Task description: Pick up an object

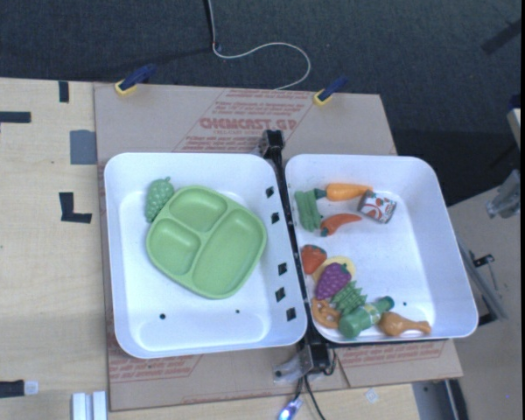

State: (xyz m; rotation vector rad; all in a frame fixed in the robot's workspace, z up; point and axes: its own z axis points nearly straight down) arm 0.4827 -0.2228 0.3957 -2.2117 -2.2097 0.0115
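The right white bin (420, 252) holds several toy foods. An orange carrot (346, 191) and a small red-and-white can (376, 206) lie near its far side. Beside them are a green bean pod (306, 208) and an orange-red pepper (339, 224). Lower down lie a red tomato (312, 258), purple grapes (331, 280), a leafy green piece (350, 297), a green vegetable (360, 320) and an orange gourd (404, 325). The left white bin (131, 304) holds a green divided plate (206, 241) with a green grape bunch (158, 198) at the plate's upper left edge.
Both bins rest on a cardboard sheet (245, 121) held by yellow-and-blue clamps (136, 79). A white cable (245, 52) loops on the dark floor behind. A grey metal part (506, 196) sticks in at the right edge, beyond the bins.
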